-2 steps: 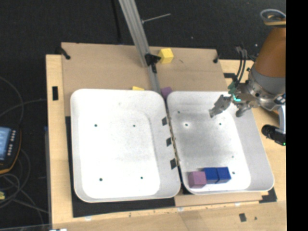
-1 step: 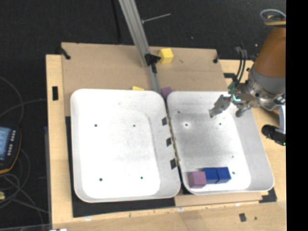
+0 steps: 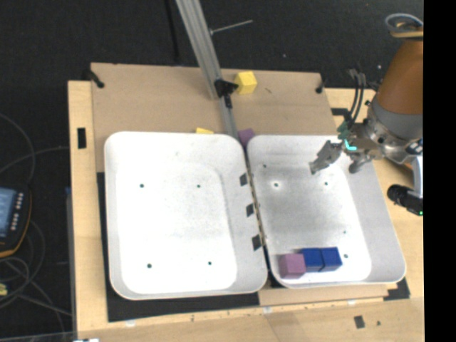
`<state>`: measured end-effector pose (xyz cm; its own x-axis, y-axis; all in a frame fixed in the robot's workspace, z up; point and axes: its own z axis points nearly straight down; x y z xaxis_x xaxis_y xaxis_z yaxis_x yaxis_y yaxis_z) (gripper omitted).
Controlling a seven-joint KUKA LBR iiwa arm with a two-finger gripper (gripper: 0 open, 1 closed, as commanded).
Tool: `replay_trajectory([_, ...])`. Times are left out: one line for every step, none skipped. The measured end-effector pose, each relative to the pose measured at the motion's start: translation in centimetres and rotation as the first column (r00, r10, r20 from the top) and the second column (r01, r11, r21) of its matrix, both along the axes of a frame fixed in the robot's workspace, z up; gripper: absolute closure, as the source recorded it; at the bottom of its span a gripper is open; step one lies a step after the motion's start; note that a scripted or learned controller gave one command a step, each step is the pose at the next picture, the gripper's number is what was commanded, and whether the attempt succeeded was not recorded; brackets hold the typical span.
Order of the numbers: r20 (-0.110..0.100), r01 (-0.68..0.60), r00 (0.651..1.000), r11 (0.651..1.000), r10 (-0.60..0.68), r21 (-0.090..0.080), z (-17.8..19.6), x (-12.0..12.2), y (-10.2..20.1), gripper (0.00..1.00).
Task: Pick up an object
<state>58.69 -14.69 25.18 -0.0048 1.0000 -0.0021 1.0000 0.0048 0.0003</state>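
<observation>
Sitting in the near corner of the right white bin (image 3: pixel 370 212) are the candidates: a small purple block (image 3: pixel 291 264) and a dark blue block (image 3: pixel 320 258), possibly two blue cubes pressed side by side, hard to say. Purple touches blue, and both lie close to the bin's near wall.

Handling guess: small, rigid, light, probably foam or painted wood, matte faces, square edges. Not fragile, shouldn't slip much. Flat parallel faces suit a two-finger pinch. The purple block's left face is free, its right face is against blue, so pinching across far/near faces looks cleaner, if the bin wall leaves room on the near side. Same goes for blue. Risk: a finger landing on the seam and shoving both blocks into the corner.

Bin floor is smooth, shallow white plastic with rounded corners and a few dark dots. The left white bin (image 3: pixel 174 212) is the same shape. A row of dark clips sits on the seam between the bins.

Pincer (image 3: pixel 340 157) hangs over the far part of the right bin, well apart from the blocks, fingers spread, nothing between them. Grey arm with orange band (image 3: pixel 402 73) comes in from the right.

Further out: tan board worktop (image 3: pixel 157 98), a slanted metal rail (image 3: pixel 203 41), a yellow cube (image 3: pixel 246 82) near its foot, a small purple cube (image 3: pixel 246 135) and a yellow piece (image 3: pixel 204 130) just behind the bins.
</observation>
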Motion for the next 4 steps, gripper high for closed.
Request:
replay_trajectory([0.000,0.000,1.000,1.000,0.000,0.000,0.0,0.0,0.0,0.00])
replay_trajectory([0.000,-0.001,1.000,1.000,0.001,0.000,0.0,0.0,0.0,0.00])
replay_trajectory([-0.006,0.006,1.000,1.000,-0.006,0.001,-8.2,1.7,-1.1,0.00])
replay_trajectory([-0.004,0.008,1.000,1.000,-0.008,0.002,-10.8,-1.2,1.0,0.00])
